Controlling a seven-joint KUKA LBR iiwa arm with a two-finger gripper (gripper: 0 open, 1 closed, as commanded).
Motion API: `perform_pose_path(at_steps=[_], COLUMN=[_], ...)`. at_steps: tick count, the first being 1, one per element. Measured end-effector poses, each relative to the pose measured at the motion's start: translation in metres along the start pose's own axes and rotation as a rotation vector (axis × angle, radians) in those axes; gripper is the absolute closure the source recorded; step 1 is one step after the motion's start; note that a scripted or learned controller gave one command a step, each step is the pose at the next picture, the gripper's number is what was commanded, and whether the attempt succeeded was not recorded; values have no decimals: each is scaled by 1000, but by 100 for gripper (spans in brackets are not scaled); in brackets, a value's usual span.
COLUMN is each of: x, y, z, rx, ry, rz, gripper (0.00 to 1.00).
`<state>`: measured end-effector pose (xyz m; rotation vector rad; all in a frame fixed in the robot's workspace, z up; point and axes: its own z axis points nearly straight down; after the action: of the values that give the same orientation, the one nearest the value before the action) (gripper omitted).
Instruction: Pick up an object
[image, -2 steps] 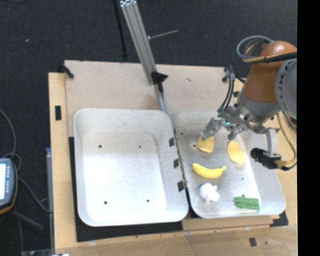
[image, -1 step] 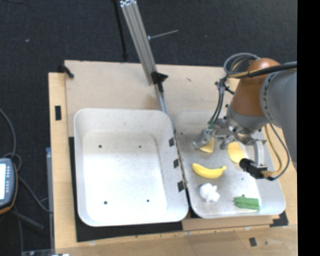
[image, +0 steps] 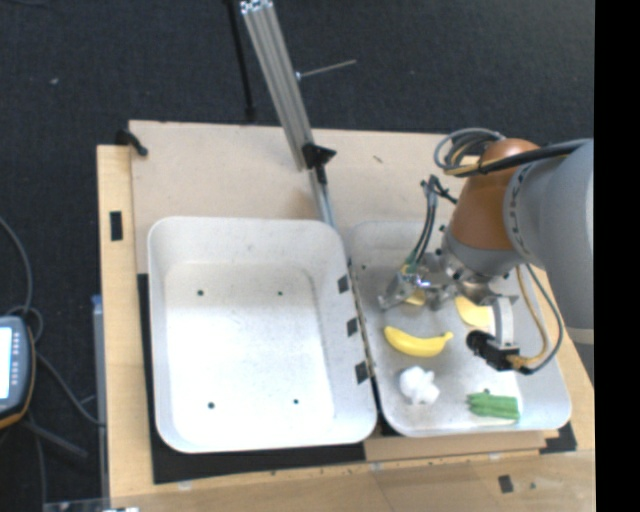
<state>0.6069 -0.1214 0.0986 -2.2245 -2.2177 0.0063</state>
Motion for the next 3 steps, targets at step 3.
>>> perform_pose_path(at_steps=[3], x=[2], y=[14], z=[-118], rx=[-11], ry=[2], rz=[-6], gripper=[100])
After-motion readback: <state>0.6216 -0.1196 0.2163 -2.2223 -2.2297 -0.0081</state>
